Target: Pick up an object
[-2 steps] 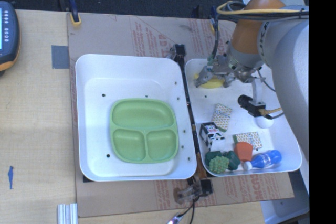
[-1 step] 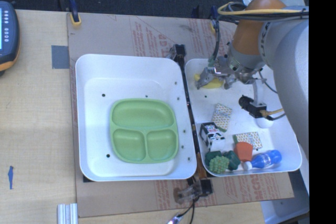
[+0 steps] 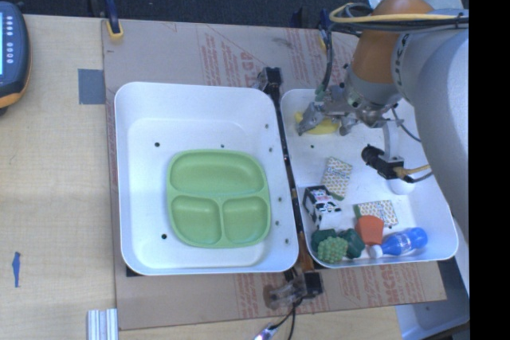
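Gripper (image 3: 319, 120): low in the right bin (image 3: 430, 207) — grip state, cannot tell.
Yellow item (image 3: 311, 123): at its tip.
Green tray (image 3: 217, 197): left bin (image 3: 143, 171) — well apart.

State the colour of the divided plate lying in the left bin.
Light green; the divided plate shows clearly in the camera view.

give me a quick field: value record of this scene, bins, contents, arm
left bin: holds a green divided plate
right bin: yellow item at far end; patterned packet, black-and-white item, green item, orange item and blue bottle toward near end
arm: reaches in from the right, over the right bin's far end
gripper: low beside the yellow item; grasp unclear
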